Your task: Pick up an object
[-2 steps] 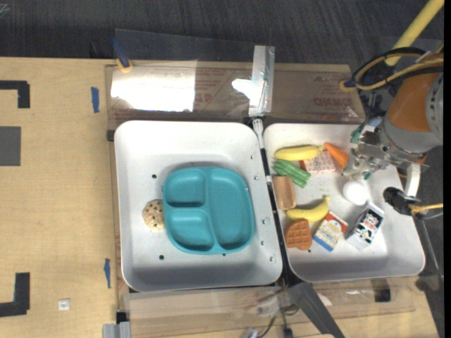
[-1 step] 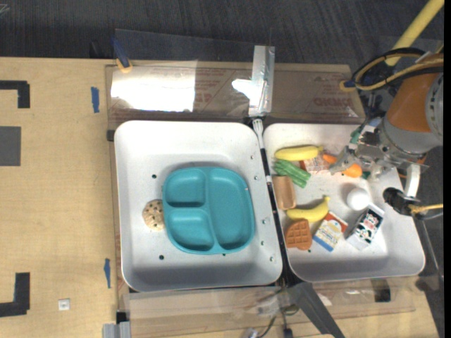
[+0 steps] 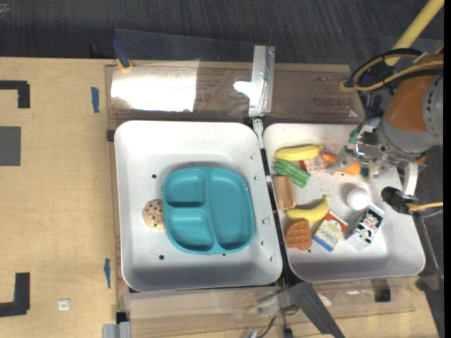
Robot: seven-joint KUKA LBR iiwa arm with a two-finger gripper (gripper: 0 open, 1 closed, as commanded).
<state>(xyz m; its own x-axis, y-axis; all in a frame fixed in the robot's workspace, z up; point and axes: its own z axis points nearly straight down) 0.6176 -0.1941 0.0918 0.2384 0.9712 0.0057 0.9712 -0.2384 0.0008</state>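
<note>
Hovering at the right bin's (image 3: 405, 259) two o'clock corner, the gripper (image 3: 368, 151) — grip state I can't tell — crowds a small orange toy (image 3: 352, 167), maybe a carrot — a nudge could wedge it against the wall.

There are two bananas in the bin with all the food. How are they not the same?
The upper banana lies nearly flat across the right bin, while the lower banana tilts, with its stem end raised to the right. The upper banana sits beside a green vegetable; the lower banana sits just above a waffle. Both are yellow and lie in the same bin.
</note>
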